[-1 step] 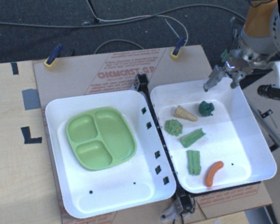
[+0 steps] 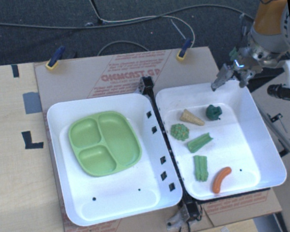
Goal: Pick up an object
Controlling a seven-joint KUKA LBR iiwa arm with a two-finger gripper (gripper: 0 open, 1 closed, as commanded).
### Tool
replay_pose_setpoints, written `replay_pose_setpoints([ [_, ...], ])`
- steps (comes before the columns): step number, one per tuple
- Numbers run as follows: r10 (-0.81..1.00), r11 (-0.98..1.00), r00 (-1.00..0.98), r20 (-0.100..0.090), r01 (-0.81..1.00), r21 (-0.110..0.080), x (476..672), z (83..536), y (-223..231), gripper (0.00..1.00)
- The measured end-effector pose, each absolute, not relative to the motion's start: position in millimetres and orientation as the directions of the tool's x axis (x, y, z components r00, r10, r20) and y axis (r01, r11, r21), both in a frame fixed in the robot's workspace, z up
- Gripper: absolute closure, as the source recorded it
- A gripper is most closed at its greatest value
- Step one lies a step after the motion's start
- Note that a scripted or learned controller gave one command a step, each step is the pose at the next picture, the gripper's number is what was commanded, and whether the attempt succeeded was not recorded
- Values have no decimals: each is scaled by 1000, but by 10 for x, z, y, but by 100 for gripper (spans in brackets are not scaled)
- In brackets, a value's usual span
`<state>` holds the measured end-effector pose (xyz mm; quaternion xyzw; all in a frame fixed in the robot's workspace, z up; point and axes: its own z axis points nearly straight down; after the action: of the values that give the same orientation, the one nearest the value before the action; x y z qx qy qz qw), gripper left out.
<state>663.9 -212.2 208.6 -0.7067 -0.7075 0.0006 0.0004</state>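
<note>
Nearest the gripper [image 2: 229,78] lay the dark green pepper [image 2: 213,111], inside the right bin [image 2: 264,138], below and left of the fingertips, with no marked long axis; beside it, farther left, lay the tan cone [image 2: 191,117]; the fingers stood spread apart, holding nothing, over the bin's upper right corner.

Five toy food items lie loose in the right bin [image 2: 254,123], none touching another. A tan cone-shaped piece [image 2: 191,117] lies near the bin's far wall, tilted. A dark green item [image 2: 213,111] sits just right of it. A light green broccoli floret [image 2: 179,132] lies toward the bin's left wall. A green pod [image 2: 200,142] lies at centre, angled. A green ridged piece [image 2: 200,167] lies nearer, upright in view. An orange sausage [image 2: 221,179] lies nearest the front wall.
</note>
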Motion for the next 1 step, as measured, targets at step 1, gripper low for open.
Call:
replay_pose_setpoints([
  [1, 1000, 1, -1, 0, 1000, -6, 6674, 1600, -2045, 0],
])
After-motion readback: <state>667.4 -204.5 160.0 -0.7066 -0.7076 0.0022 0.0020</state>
